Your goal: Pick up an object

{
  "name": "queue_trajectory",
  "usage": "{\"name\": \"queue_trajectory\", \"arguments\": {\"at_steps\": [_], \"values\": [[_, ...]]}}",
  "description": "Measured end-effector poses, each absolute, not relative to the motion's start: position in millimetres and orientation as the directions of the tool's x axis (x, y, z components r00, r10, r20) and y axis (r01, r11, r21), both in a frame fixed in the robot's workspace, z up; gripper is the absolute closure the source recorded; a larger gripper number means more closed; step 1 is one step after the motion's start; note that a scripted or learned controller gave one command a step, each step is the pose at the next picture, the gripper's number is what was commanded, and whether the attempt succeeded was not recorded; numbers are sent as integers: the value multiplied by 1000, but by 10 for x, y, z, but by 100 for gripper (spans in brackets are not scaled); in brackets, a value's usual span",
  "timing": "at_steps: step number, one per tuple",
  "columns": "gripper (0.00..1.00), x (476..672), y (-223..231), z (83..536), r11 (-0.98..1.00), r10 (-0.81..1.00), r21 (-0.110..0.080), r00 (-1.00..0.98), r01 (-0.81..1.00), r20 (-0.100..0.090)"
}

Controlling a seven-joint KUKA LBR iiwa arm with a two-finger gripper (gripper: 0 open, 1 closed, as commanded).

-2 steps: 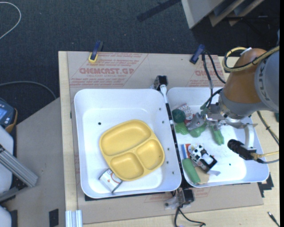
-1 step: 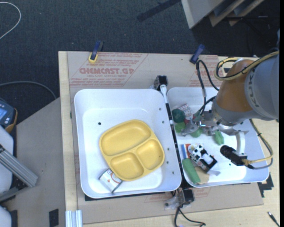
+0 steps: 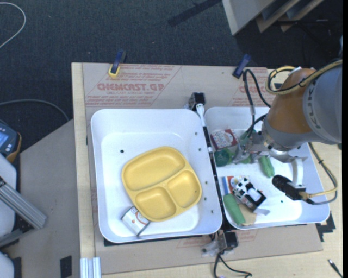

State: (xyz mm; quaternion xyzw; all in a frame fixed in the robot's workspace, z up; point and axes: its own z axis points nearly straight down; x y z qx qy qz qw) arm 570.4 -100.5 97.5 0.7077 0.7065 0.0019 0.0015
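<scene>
We saw gripper (image 3: 246, 150) over right bin (image 3: 310, 214), jaw state unclear, green toy (image 3: 223, 158) just beside, red-white packet (image 3: 222, 139) nr.

Dark blue-grey carpet floor (image 3: 81, 32), covering the upper and left portions. Thin white cable (image 3: 16, 27) looped on carpet at upper left. Desk (image 3: 157, 81) surfaced with brown cardboard sheet, red lettering printed across the top portion. Yellow-and-blue clamp (image 3: 116, 64) fixed at the desk's far edge, left; blue clamp (image 3: 241, 66) at the far edge, right. Pale board furniture (image 3: 261, 13) at upper right corner, light wood edging beneath. Aluminium extrusion bar (image 3: 22, 203) lying at a slant at lower left, beside the desk. Dark device with orange trim (image 3: 8, 141) at left edge. Even, diffuse overhead lighting; soft shadows.
</scene>
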Motion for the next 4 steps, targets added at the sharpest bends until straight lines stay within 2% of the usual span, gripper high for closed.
{"name": "queue_trajectory", "arguments": {"at_steps": [3, 4], "values": [[100, 5658, -1026, 2278, 1, 1000, 7, -1, 1000, -2], [100, 5839, -549, 2370, 6, 1000, 4, -6, 1000, 1]]}}
